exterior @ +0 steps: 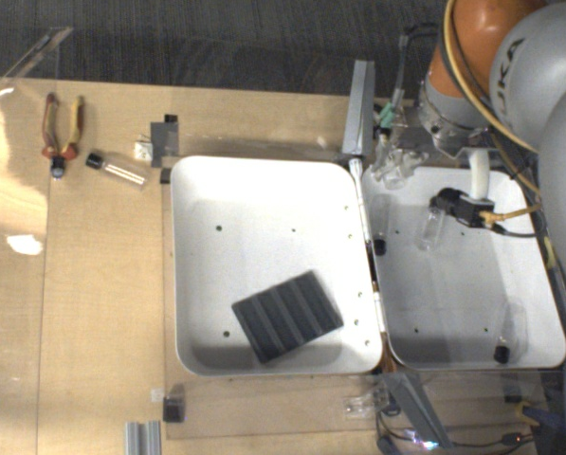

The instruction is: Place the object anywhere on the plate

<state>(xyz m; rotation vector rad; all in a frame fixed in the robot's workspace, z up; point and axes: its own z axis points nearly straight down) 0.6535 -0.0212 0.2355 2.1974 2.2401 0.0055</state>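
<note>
Nearest the camera, down and to the left of the gripper, the dark grey ribbed rectangular slab [287, 316] lies flat and askew on the floor of the left white plastic bin [197, 254]. It sits in the near half, close to the front wall but apart from it. It is the one sizeable loose thing in either bin, so I take it for the task's thing. I cannot tell whether it is the object to carry or the surface meant as the plate. It lies free, with nothing touching it, and its skewed angle suggests it was dropped or slid there, not set down squarely.

The right white plastic bin [472, 301] lies below the gripper. A small dark piece [501, 354] sits by its near corner, too small to identify.

The two-finger gripper [411, 195] hangs over the far left part of that bin, just beside the wall shared with the left one. Whether it is open or closed I cannot tell, and I can make out nothing in its grasp.

Furthest off, well to the gripper's left on the bare wooden bench [93, 301], lie red-handled pliers [63, 131] and a small clear vial [121, 169].
</note>
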